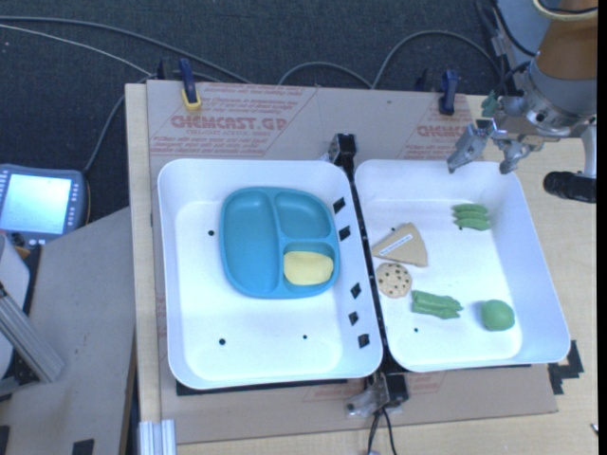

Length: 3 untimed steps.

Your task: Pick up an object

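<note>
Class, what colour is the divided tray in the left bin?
Light blue; the divided tray shows in the camera view.

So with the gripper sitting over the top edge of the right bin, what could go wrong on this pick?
The gripper hangs open above the right bin's far rim; a straight descent could strike the rim rather than any item.

The sandwich wedge and cookie lie almost touching, so closing on one may nudge the other.

The round green item sits near the bin's sloped wall and may roll away.
</note>
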Tool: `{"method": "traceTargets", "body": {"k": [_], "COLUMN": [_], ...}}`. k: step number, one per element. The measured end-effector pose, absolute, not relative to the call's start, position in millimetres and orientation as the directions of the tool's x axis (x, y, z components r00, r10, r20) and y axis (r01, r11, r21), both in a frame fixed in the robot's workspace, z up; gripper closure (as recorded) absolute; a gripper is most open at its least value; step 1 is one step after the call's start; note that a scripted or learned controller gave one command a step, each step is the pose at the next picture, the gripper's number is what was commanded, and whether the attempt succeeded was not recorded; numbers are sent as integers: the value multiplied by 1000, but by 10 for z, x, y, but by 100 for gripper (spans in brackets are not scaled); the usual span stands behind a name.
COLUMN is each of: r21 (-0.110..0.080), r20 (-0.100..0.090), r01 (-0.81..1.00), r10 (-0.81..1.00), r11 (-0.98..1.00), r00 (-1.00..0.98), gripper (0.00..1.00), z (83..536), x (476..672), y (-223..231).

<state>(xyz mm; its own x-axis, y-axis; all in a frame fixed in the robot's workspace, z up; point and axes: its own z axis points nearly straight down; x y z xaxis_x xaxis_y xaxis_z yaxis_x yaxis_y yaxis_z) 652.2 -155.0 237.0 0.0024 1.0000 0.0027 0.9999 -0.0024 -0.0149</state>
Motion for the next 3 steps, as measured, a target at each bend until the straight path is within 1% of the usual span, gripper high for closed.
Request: {"method": "traceTargets", "body": {"k": [1, 2, 3], "r21": [-1, -6, -6], "r20": [0, 2, 2], "r01": [1000, 1000, 1000], "r10": [1000, 1000, 1000], "r11": [0, 0, 2], "r00": [0, 0, -2], "gripper": [0, 0, 0], "z": [2458, 2024, 1420], "x": [6547, 6495, 6559], "y": [-1546, -1521, -1491]}}
